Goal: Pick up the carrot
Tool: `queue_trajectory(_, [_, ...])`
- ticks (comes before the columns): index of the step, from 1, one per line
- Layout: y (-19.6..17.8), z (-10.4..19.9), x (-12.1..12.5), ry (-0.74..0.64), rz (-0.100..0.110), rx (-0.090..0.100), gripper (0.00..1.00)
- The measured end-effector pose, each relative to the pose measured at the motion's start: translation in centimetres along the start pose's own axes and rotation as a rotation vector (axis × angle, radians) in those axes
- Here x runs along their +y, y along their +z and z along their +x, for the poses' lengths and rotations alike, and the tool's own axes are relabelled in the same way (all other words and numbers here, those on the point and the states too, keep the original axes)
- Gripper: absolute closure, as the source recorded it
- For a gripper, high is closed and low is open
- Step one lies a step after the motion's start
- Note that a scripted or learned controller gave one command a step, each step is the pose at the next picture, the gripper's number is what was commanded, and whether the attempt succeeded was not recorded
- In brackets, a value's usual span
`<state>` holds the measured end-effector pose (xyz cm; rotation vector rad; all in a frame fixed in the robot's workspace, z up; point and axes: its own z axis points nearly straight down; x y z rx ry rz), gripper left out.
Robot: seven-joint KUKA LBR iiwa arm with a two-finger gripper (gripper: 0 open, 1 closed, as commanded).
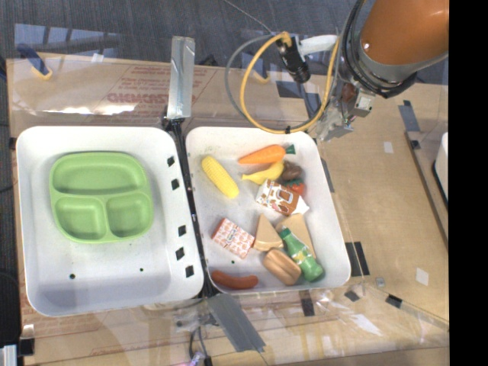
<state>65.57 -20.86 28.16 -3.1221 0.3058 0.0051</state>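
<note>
The carrot [261, 155] is orange with a small green top and lies flat near the far edge of the right bin [200, 204]. A yellow banana [264, 174] touches its near side. The arm's orange band and grey wrist [393, 29] fill the upper right corner, above and to the right of the bin. The gripper [335, 124] hangs just outside the bin's far right corner, about a hand's width right of the carrot. Its fingers are too small and dark to read.
The right bin also holds a corn cob [219, 177], a snack box [277, 198], a red carton [232, 237], a cheese wedge [267, 233], a green bottle [300, 255], a bun [280, 267] and a sausage [235, 280]. A green divided plate [101, 195] sits in the left bin [38, 265]. Yellow and grey cables [259, 75] loop behind.
</note>
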Motion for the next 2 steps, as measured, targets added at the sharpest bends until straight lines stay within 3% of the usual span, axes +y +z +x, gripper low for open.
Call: queue_trajectory(2, [-1.02, 0.12, -0.05, 0.0, 0.001, 0.002, 1.0])
